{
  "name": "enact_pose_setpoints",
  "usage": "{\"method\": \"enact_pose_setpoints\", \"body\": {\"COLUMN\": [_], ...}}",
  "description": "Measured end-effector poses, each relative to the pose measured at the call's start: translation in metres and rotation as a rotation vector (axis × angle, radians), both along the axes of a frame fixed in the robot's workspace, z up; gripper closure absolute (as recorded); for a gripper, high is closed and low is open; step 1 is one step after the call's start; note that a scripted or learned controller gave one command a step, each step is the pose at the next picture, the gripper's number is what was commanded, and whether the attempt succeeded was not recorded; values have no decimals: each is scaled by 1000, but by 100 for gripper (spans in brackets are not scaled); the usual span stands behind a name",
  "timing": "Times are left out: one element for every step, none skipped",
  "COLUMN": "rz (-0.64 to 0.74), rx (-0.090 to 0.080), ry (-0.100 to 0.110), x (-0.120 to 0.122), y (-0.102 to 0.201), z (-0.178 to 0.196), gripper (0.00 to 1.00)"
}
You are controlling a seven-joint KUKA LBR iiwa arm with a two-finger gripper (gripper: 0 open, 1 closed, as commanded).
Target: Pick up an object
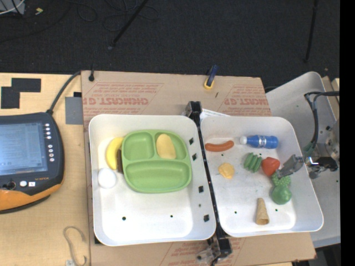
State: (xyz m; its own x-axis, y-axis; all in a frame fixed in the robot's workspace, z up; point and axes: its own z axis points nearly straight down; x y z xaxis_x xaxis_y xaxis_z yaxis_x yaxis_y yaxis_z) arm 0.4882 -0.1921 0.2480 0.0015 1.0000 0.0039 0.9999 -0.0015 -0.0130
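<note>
**White bins, small toys: grab one from the right bin**

White left bin (pixel 111 215) holds a green plate (pixel 155 173) w/ a yellow bun-like piece (pixel 165 146) in one part. A banana (pixel 112 151) and a white egg (pixel 106 178) lie just beside the plate, on its left.

The right bin (pixel 238 220) has the toys to pick: a red hot dog (pixel 219 146), a yellow chunk (pixel 226 171), a blue bottle (pixel 262 142), a green ridged piece (pixel 253 162), a cone (pixel 261 211), a red piece (pixel 270 165) and a green veg (pixel 281 193).

The gripper (pixel 288 168) is at the right, low over the red piece and green veg. Its fingers look a bit apart w/ nothing clearly held, but it's small, so hard to tell.

Best bet, I think: close on just one toy. Red and green sit near each other, so fingers could bump both. Bin wall is close too. The cone lies apart from the rest, so easier.
</note>
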Motion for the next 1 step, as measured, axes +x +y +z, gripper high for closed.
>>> {"method": "enact_pose_setpoints", "body": {"rz": [2], "rx": [-2], "ry": [-9], "x": [2], "y": [0], "z": [5], "gripper": [0]}}
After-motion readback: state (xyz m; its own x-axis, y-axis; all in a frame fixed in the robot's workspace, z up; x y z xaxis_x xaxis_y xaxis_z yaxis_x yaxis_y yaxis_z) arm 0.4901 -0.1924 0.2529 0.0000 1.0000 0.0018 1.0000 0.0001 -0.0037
